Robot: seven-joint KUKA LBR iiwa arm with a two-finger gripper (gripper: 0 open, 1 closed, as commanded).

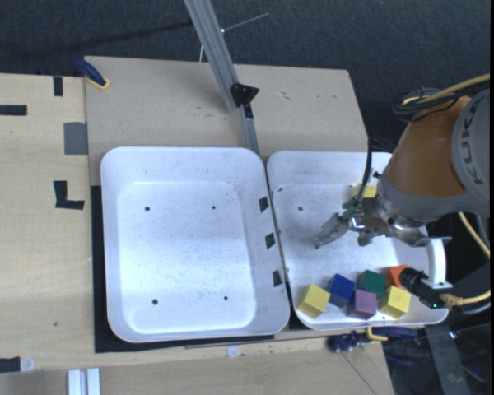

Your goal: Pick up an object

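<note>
Gripper (333, 230) low over the bare floor of the right bin (313, 179), fingers spread, nothing between them; blocks clustered at the near edge: yellow block (314, 300), blue block (342, 289), purple block (365, 302), green block (371, 282); well apart from the fingers; likely to close on air if lowered here; tight packing could also block the fingers.

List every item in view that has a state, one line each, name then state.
gripper: low over the right bin's floor, nothing between its fingers
right bin: holds blocks clustered at its near edge
left bin: upright, beside the right bin
yellow block: resting on the bin floor
blue block: resting between yellow and purple blocks
purple block: resting, green block behind it
green block: resting in the cluster
</note>
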